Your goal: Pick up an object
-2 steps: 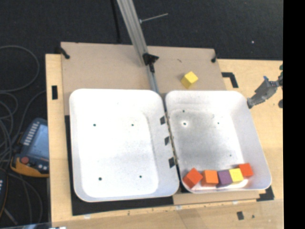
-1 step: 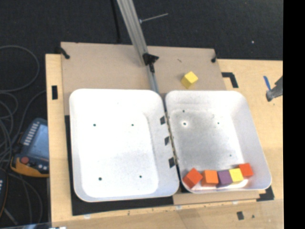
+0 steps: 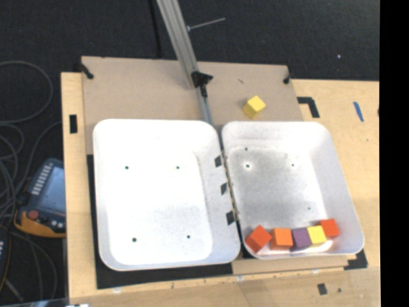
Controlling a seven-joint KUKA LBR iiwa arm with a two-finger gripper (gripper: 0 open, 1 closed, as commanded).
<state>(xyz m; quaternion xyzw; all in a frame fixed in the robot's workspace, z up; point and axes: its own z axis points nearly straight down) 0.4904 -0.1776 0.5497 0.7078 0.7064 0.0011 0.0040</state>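
Several small cubes lie in a row along the near wall of the right bin [image 3: 332, 152]: a red-orange cube [image 3: 259, 237], an orange cube [image 3: 282, 237], a purple cube [image 3: 300, 238], a yellow cube [image 3: 317, 235] and a red cube [image 3: 330, 228]. They touch one another. A lone yellow cube [image 3: 254, 106] rests on the brown board behind the right bin, outside both bins.
The left bin [image 3: 108, 171] sits beside the right one, joined by black clips at the shared edge. A slanted metal pole [image 3: 180, 34] rises from the board behind the bins. A handheld pendant [image 3: 45, 197] and cables lie off the bench at left.
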